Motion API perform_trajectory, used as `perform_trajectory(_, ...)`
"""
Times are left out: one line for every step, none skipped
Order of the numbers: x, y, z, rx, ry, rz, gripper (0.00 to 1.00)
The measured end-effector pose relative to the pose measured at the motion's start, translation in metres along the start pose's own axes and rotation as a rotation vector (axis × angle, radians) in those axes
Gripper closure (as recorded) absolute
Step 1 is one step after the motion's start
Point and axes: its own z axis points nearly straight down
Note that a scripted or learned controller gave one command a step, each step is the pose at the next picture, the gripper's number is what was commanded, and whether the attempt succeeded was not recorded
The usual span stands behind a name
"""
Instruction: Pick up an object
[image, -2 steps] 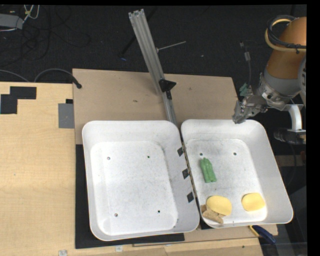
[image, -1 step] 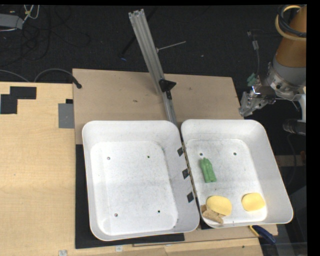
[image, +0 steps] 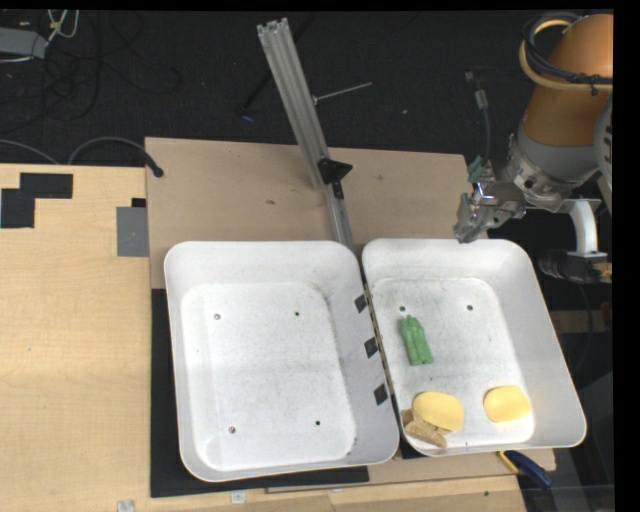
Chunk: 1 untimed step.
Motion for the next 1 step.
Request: perform_trajectory(0.0443,-0.0126,0.0196,0.002,0.000,0.000,1.00)
